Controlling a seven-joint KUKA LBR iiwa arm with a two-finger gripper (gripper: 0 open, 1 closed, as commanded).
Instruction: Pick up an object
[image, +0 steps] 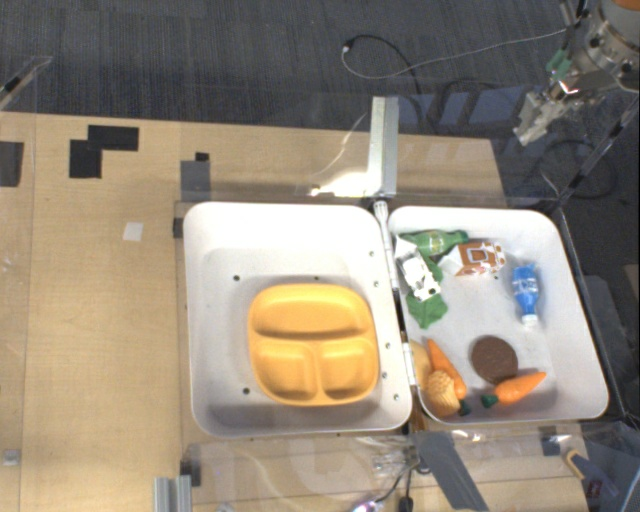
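My gripper (534, 117) hangs high at the top right, beyond the far edge of the right bin (570, 300) and well apart from everything in it. That bin holds a green bottle (434, 242), a small brown and white carton (482, 258), a blue bottle (526, 292), a white and black piece (419, 277) on a green leafy item (431, 310), a round brown disc (494, 358), two carrots (519, 387) (446, 364) and a tan lump (440, 392). Nothing shows in the gripper.
The left bin (215, 300) carries a yellow divided plate (313, 343). A metal post (384, 145) stands behind the seam between the bins. Cables (400, 60) run across the dark floor at the back. Tan bench surface spreads to the left.
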